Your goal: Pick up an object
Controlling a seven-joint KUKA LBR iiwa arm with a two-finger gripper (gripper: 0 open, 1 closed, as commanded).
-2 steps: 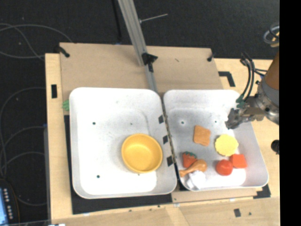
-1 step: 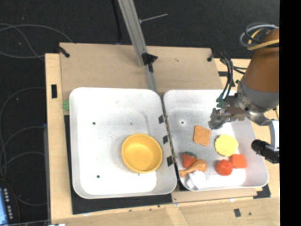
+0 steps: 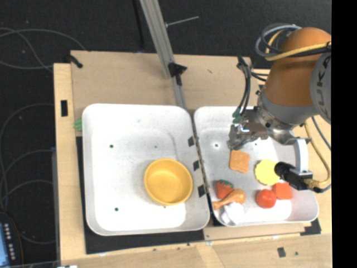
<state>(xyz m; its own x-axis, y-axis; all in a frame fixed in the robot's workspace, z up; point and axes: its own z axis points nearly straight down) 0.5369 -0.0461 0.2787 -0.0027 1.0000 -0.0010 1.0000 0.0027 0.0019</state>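
- Two shallow white bins sit side by side on the bench: the left bin (image 3: pixel 111 133) and the right bin (image 3: pixel 215 124), their inner walls touching along the centre line.
- Left bin: a yellow bowl (image 3: pixel 168 181) stands upright toward the 5 o'clock part of the floor.
- Right bin: an orange square block (image 3: pixel 240 161) lies near the middle; a yellow disc (image 3: pixel 266 172) lies just beside it at 3 o'clock.
- At 6 o'clock in the right bin, a red-orange carrot-like toy (image 3: pixel 224 188), a tan drumstick-shaped piece (image 3: pixel 234 197) and a white piece (image 3: pixel 233 212) are clustered, touching.
- At 4 o'clock, a red ball (image 3: pixel 266 199) sits against an orange-red block (image 3: pixel 283 191).
- The arm (image 3: pixel 293 77) enters from 3 o'clock; its gripper (image 3: pixel 240 135) hangs just at 12 o'clock of the orange square block. Whether the jaws are apart or together cannot be told.
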